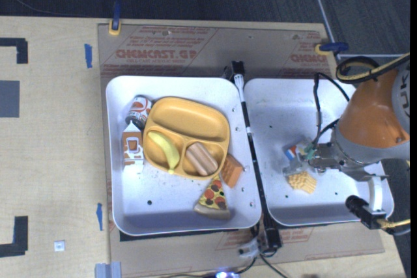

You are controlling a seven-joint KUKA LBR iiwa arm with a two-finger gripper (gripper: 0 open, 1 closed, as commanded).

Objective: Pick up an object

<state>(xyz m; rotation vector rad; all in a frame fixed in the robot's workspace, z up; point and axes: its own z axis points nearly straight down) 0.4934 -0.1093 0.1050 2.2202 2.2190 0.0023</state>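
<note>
Down at the near edge of the counter (58, 140) sit two white bins side by side. Take the yellow plate (186, 137) in the left bin (130, 205) as the main spot. Nearest of all, just in front of the plate, lies a toy pizza slice (213, 198). A small orange block (232, 170) sits just beside the plate's front right corner. Inside the plate, a toy banana (166, 150) fills one front part and a toy hot dog (202, 159) fills the other front part, with the big back part bare. An orange and white carton (132, 146) rests against the plate's left side. A small can (138, 112) lies just behind the carton, at the plate's back left corner.

Well to the right of the plate, in the right bin (280, 101), a yellow waffle toy (302, 181) lies on the floor. The jaws (306, 156) sit just behind the waffle, low in that bin, with a small blue and red thing (291, 153) at their tip. I cannot tell if the jaws are spread or pinching. The grey arm (374, 120) with its orange band comes in from farther right of the plate.
</note>
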